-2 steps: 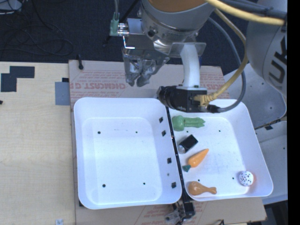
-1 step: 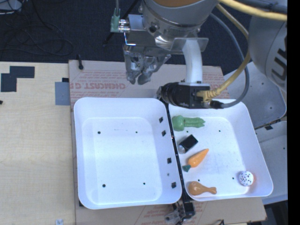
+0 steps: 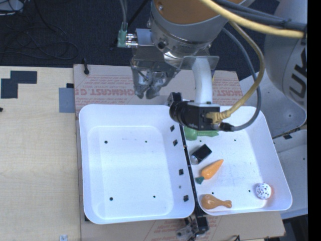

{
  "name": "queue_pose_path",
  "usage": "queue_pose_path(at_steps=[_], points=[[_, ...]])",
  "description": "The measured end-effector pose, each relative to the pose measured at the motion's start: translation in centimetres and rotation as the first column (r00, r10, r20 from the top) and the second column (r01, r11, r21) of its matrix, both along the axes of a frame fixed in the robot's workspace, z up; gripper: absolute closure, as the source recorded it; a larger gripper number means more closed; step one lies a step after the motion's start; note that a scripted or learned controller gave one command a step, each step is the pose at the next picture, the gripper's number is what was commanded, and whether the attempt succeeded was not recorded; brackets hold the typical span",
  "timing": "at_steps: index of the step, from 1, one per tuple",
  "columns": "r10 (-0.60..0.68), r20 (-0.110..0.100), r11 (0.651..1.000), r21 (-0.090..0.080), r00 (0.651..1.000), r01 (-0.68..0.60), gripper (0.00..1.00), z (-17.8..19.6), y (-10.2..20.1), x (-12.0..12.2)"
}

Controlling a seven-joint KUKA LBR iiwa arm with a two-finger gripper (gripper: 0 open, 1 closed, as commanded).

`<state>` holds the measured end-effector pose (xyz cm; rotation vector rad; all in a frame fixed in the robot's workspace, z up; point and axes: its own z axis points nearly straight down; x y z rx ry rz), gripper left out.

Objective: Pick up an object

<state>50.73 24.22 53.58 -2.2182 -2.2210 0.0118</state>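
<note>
The gripper (image 3: 150, 87) hangs above the far rim of the left bin (image 3: 128, 172), whether spread or pressed together I cannot tell, well apart from the orange carrot toy (image 3: 212, 169) lying in the right bin (image 3: 241, 169).

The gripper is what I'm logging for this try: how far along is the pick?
Done: nothing looks lifted. The orange carrot, black block, tan gourd-shaped toy and spotted white ball all lie in the right bin. In hand: the gripper sits above the bins' far edge, nothing visible between its fingers. Left: descending, grasping, lifting.
</note>
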Motion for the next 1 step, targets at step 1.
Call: queue_pose_path(at_steps=[1], points=[[-0.003, 0.004, 1.000, 0.001, 1.000, 0.002, 1.00, 0.05, 0.14, 5.42]])
